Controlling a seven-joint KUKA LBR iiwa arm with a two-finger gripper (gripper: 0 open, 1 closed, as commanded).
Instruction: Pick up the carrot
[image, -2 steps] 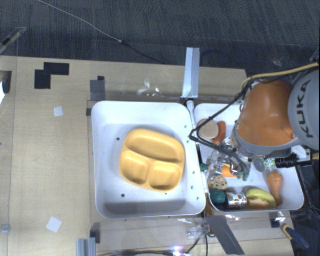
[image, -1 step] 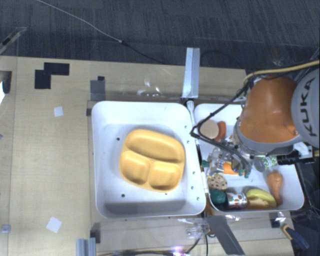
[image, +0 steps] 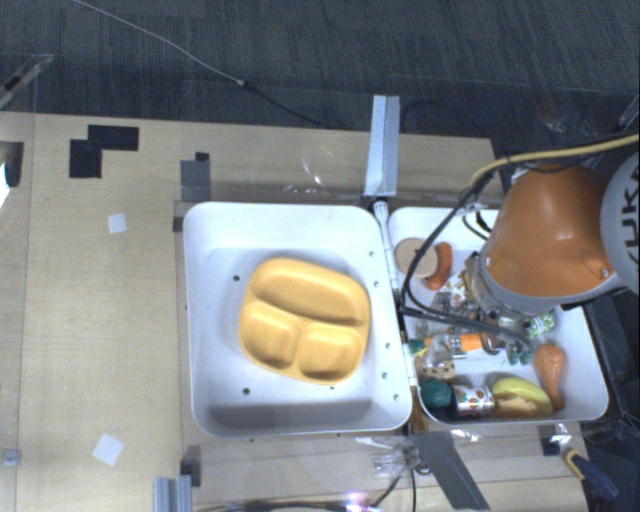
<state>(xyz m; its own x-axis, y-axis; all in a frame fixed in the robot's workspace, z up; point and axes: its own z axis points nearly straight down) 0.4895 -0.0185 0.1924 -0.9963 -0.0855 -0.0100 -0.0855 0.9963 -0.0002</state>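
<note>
Clearly we risk snagging a neighbour, since the carrot (image: 549, 368) lies by the right bin's (image: 596, 398) right wall, just beside a yellow fruit (image: 520, 393), while our arm's orange band (image: 548, 235) hangs above and hides the grip's state.

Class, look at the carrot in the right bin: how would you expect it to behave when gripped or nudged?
The carrot looks like a smooth, tapered toy, so it is probably stiff and light. Its rounded sides suggest that it may roll or slip. It lies by the bin's wall, leaving little room.
</note>
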